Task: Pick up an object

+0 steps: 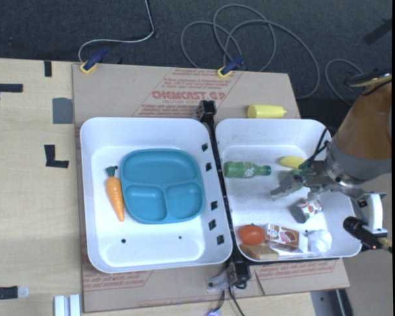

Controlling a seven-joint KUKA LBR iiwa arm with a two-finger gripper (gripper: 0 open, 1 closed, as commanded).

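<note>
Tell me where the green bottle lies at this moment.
In the camera view, the green bottle lies on its side in the right bin, near the divider, left of the end effector and above the tomato.

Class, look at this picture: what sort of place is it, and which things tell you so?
Probably a robotics lab bench: two shallow white bins on cardboard, plastic toy food like the orange carrot, and loose grey cables.

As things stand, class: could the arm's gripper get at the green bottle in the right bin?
Probably yes. The green bottle lies alone on bare floor in the right bin, and the gripper hovers just beside it with nothing between.
</note>
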